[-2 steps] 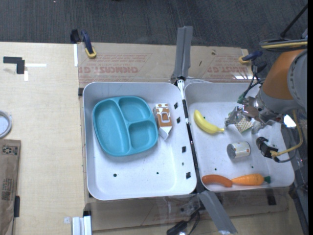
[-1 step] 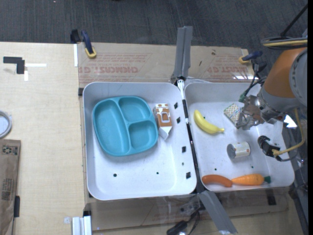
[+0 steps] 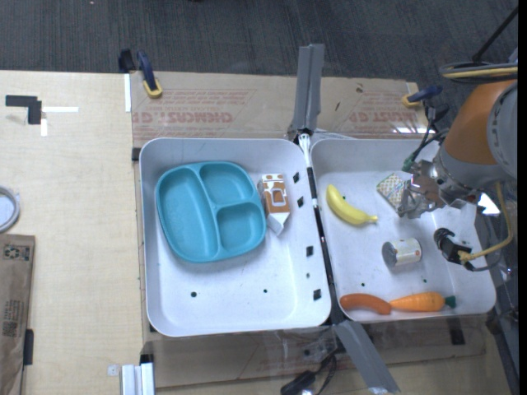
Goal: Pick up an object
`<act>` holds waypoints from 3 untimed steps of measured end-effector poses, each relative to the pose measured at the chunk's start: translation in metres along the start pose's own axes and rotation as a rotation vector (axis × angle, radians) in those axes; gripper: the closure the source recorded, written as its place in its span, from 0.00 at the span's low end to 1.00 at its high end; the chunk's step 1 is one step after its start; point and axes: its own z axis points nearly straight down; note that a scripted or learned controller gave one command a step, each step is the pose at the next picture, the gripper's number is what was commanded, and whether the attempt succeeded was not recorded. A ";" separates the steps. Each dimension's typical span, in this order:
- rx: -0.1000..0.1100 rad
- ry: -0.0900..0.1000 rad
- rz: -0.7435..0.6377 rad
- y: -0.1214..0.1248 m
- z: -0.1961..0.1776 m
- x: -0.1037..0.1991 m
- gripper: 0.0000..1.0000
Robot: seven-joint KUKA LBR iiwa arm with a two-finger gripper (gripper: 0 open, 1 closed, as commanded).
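Now: pincer low over the right bin's far corner

Largest first, the two shallow white plastic bins sit side by side; the right bin (image 3: 486,303) lies under the grey arm's two-finger pincer (image 3: 409,207), and the left bin (image 3: 222,303) is well away to its left. Whether the pincer is released or clenched cannot be told, since its tip is a dark blur from above. Far left of it, inside the left bin, rests a blue three-compartment plastic plate (image 3: 210,211), with a small orange-and-white carton (image 3: 274,197) touching the plate's right edge. Below the pincer, along the right bin's near wall, lies an orange carrot with a green end (image 3: 395,304). Left of the pincer lies a yellow banana (image 3: 348,207). Just beside the pincer, on its upper left, sits a crinkled pale mesh-patterned packet (image 3: 393,189). Near below it lies a small silver can on its side (image 3: 402,253).
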 end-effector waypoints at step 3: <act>-0.001 0.001 0.063 0.008 0.008 0.053 0.00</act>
